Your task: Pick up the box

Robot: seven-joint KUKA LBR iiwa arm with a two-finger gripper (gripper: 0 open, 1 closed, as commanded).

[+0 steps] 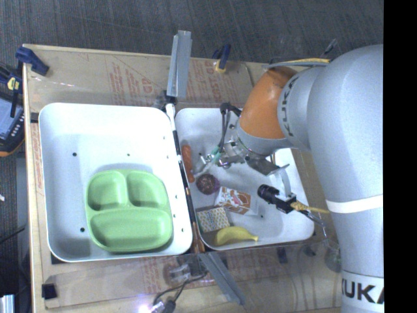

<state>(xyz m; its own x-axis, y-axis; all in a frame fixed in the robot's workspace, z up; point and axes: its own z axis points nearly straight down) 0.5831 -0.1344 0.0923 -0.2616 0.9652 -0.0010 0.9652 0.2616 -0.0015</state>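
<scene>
Figure: the grey arm with its orange wrist band reaches over the right white bin [296, 235], and we place its two-finger gripper [218, 156] low over that bin's middle; we cannot tell its state from this view. The box, a small flat carton with orange and white print [234, 201], lies on the bin floor toward the near edge, just beside a dark round fruit [207, 184] and above a speckled square packet [212, 218] and a yellow banana [234, 236] at the near wall. We judge the carton light, fairly stiff yet crushable, with smooth faces; a pinch across its two shorter sides, clear of its neighbours, seems best. The left white bin [58, 129] carries a green divided tray [129, 210].
</scene>
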